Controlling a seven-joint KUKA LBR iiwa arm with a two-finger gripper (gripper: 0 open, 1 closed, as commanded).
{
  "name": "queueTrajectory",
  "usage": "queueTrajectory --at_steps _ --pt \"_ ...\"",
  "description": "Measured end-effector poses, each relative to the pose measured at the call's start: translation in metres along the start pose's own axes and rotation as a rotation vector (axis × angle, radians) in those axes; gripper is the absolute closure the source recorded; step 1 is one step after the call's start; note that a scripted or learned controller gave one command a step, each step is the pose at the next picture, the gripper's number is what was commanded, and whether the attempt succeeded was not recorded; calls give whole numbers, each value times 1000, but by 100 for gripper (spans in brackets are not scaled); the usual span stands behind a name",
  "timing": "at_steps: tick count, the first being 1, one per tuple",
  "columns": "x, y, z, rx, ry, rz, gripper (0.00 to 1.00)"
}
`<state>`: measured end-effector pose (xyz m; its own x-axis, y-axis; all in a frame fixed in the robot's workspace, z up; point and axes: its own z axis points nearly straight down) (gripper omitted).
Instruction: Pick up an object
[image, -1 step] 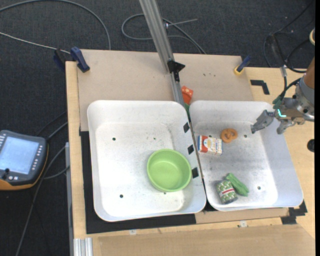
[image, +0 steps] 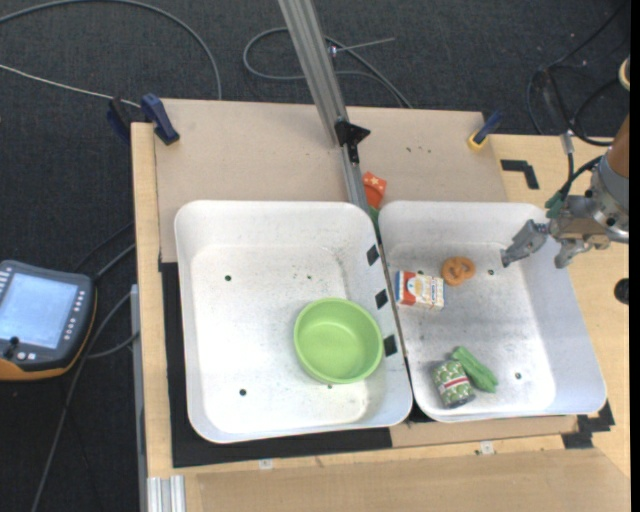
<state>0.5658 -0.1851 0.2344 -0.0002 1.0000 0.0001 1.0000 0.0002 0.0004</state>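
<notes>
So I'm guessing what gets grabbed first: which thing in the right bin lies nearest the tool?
The small orange piece, at the bin's far side. The carton lies further left; the green packet lies at the near edge.

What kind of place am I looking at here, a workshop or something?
Probably a robotics lab test bench. A grey robot arm's claw hangs over two shallow white plastic bins of small items, loose cables trail across dark carpet, and a handheld control screen lies alongside.

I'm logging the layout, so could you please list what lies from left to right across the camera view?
Teach pendant → green bowl → small carton → orange round item → gripper.
</notes>
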Motion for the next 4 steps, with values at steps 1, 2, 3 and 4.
queueTrajectory --at_steps 1,2,3,4 --pt "-3 -9 47 4 1 0 0" --pt "7 -10 104 5 1 -1 0" --pt "7 -11 141 4 1 0 0" --pt "7 -9 128 -1 0 -1 100"
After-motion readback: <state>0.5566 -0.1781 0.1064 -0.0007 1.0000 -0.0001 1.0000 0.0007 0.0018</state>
